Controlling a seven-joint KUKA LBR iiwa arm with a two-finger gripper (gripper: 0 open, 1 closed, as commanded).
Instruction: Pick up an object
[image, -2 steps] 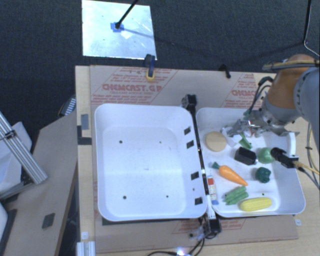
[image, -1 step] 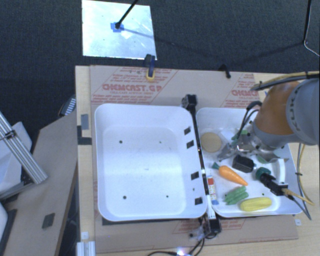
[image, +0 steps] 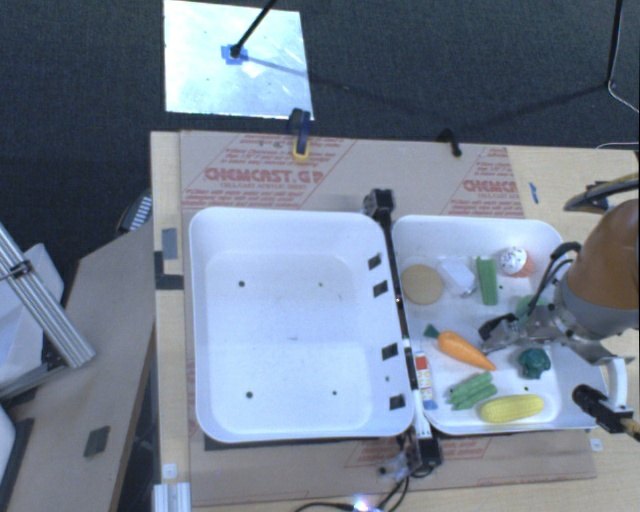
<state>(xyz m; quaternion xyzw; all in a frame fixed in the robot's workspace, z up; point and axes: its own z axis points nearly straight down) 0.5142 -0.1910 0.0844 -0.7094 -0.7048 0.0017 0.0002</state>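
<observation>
Printed cardboard sheet under the left white bin

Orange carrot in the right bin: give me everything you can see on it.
The orange carrot-shaped toy looks like smooth plastic: a tapered body, wider at its upper-left end, where a small green leafy tip sits, and narrowing toward the lower right. It lies flat on the floor of the right white bin, slanted, near the bin's left wall. The green bean-pod toy lies just below it; whether they touch is unclear. Nothing grips it.
</observation>
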